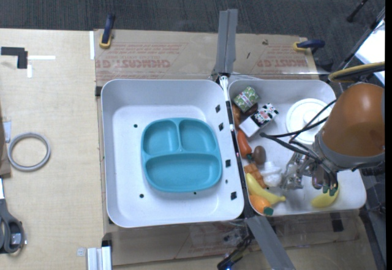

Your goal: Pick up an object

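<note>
**Reaching into the right bin, nothing lifted yet**

I am going for an object in the right bin [318, 88], and the closest candidates are lying along its near edge: a yellow banana [262, 190] beside the divider, an orange carrot-like piece [260, 204] just below it, and a second banana [324, 198] off toward the near right corner. The first banana is looking curved, smooth and slightly glossy, lying flat with its tip pointing right, touching the orange piece.

My hand [296, 176] is hanging low over the bin floor between the two bananas, close to a pale small item [271, 172]. From this slanted view I cannot tell how it is set, and I am seeing nothing in its grip. I am judging this as the approach step, with the grasp not yet made. The next move is calling for settling squarely over one item, since they are lying crowded together.

Further out, a white plate [304, 114], a green packet [246, 98] and a small carton [260, 117] are sitting at the bin's far side. The left bin [116, 140] is carrying a teal divided tray [181, 155], and a grey ring [27, 151] is resting on the counter [49, 97].
</note>
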### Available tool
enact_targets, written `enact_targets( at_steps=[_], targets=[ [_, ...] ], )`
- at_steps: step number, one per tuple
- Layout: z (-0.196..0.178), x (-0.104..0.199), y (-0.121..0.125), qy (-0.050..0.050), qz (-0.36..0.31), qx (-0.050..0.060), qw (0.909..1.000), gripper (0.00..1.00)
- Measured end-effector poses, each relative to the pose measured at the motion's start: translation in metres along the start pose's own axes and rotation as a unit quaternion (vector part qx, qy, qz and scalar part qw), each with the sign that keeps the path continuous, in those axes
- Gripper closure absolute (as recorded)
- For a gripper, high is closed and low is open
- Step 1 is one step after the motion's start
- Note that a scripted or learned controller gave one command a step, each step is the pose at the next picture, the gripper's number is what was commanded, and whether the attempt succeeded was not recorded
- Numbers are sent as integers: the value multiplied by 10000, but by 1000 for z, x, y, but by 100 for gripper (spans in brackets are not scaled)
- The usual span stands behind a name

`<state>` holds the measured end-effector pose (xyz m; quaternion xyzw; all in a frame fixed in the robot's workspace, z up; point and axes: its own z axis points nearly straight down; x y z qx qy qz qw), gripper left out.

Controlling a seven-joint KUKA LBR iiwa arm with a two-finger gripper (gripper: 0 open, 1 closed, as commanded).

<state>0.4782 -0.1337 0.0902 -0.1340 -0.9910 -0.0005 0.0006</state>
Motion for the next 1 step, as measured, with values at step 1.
enact_targets(
  at_steps=[1],
  targets=[
    [0,-13,-49,-7,2664,5,9638,100]
  ],
)
